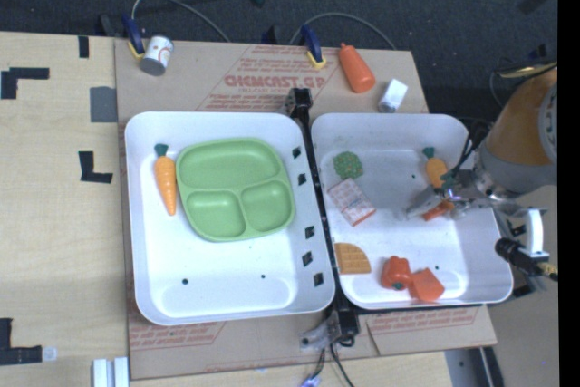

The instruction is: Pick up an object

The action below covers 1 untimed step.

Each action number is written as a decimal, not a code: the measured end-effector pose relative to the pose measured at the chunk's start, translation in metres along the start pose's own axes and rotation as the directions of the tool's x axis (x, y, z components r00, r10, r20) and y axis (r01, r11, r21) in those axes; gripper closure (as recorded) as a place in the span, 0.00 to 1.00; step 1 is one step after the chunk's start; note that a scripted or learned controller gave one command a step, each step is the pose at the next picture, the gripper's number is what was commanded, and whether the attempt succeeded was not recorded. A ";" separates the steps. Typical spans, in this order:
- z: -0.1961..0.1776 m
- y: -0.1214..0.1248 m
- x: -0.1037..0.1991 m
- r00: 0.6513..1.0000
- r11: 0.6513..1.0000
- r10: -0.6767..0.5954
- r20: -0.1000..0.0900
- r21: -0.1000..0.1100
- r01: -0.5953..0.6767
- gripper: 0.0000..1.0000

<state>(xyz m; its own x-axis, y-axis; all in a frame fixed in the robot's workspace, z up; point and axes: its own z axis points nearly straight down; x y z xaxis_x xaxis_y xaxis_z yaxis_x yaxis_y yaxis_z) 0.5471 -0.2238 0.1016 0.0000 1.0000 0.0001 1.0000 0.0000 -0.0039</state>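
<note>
In the left bin [145, 222] a carrot [166, 183] lies beside the green plate [237, 188]. In the right bin [399, 285], the fingers [433, 206] reach down by a small orange carrot [436, 169]; I cannot tell how wide they are.

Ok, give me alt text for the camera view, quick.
The gripper sits low in the right bin beside a small carrot; a red pepper and cracker lie near its front. The left bin holds a green plate and another carrot.
</note>
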 end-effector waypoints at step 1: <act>0.015 0.035 0.002 1.000 1.000 -0.002 0.001 -0.006 0.002 0.00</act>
<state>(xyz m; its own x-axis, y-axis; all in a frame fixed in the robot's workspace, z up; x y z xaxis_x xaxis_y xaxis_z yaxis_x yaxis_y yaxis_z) 0.5816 -0.2219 0.0868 -0.0015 1.0000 -0.0008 1.0000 0.0015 0.0017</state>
